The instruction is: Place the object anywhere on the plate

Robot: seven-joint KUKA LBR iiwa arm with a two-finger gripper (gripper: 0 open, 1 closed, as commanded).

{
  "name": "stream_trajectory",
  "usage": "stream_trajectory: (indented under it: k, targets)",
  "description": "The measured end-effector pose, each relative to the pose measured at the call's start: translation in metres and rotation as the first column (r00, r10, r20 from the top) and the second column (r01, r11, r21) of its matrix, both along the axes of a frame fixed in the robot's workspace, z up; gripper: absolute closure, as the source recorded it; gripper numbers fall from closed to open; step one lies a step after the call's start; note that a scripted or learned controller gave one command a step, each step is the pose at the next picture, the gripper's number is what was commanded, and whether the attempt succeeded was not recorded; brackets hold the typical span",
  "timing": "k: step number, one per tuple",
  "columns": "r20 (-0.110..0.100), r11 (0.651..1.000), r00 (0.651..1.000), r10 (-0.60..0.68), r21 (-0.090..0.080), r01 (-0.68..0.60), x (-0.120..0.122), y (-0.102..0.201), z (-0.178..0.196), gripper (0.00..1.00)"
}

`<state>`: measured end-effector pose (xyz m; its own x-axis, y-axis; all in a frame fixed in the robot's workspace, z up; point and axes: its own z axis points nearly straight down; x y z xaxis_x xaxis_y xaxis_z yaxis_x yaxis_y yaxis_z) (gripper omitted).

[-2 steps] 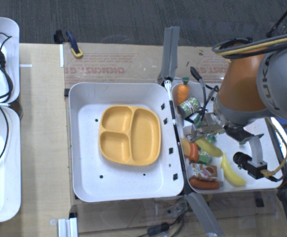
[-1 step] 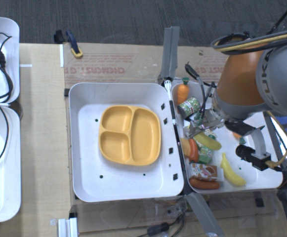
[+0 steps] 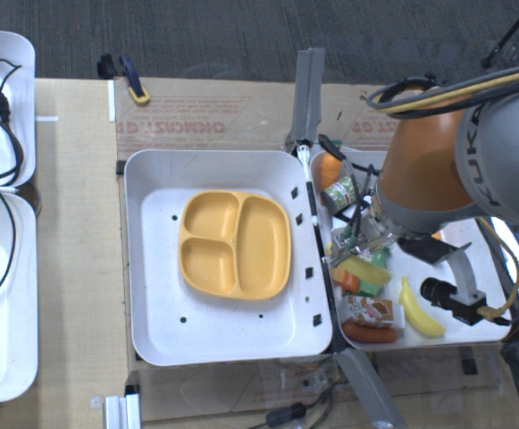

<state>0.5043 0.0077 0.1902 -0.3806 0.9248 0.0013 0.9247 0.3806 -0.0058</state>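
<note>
Nearest, along the right bin's front edge, lie a red sausage and a banana. Just beyond, the pincer dips among the heaped toy foods; I cannot tell its state or which object it seeks. This looks like the picking step. Next comes lifting one piece leftward to the yellow plate in the left bin.

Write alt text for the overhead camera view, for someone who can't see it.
A grey robot arm with an orange band reaches from the right into the right-hand shallow white bin, over a jumble of toy food including a yellow plastic banana. The left-hand shallow white bin holds a yellow three-compartment plate with nothing on it.
</note>
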Motion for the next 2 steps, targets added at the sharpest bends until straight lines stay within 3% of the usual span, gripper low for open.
stream_trajectory:
  k: [1,2]
  targets:
    - [0.005,0.983,0.983,0.183,-0.001,-0.183,0.045,0.055,0.01,1.0]
    - [0.006,0.961,0.961,-0.277,-0.002,0.277,0.108,0.014,0.098,1.0]
